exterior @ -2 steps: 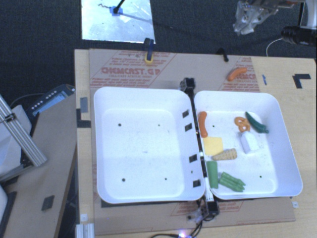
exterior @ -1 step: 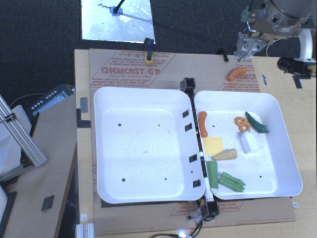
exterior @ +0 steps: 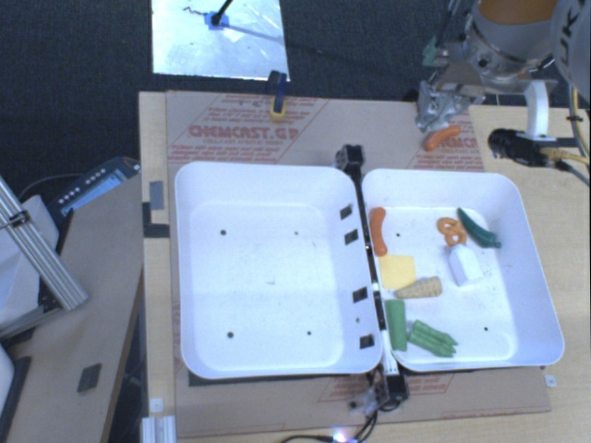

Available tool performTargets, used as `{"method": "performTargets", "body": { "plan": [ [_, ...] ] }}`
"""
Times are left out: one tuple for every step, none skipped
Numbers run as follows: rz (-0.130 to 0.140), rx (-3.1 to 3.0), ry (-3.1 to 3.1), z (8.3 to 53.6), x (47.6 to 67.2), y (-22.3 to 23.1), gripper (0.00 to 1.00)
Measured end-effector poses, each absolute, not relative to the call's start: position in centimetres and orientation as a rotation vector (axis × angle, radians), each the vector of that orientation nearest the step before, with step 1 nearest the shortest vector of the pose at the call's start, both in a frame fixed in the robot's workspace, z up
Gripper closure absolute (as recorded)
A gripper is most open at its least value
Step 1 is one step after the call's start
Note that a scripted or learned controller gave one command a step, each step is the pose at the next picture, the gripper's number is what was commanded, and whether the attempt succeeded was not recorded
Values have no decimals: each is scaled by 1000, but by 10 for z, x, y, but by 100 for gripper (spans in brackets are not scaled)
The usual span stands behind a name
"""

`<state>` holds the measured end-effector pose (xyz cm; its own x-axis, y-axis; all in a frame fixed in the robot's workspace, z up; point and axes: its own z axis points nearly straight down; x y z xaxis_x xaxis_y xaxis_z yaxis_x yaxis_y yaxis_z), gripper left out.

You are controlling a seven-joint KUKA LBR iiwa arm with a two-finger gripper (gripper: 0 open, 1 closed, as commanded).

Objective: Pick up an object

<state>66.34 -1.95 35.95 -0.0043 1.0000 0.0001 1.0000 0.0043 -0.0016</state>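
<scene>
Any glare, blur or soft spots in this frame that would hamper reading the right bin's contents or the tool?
Camera view: lighting is even, and the right bin casts only faint shadows; its toys read clearly, such as the yellow slab. A shiny sheet at the top throws bright glare. The tool and the orange piece at it look soft, so contact is unclear.

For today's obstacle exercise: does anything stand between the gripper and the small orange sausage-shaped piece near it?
Nothing visible does. The small orange sausage-shaped piece shows right at the tip of the gripper, beyond the far rim of the right-hand shallow white bin, with no other thing between them.
</scene>
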Motion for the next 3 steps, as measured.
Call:
{"method": "performTargets", "body": {
  "plan": [
    [-2,-2216,-2228,340,669,5,100],
    [-10,-2211,-2235,381,669,80,100],
    [3,-2206,-2230,287,667,163,100]
  ]
}}
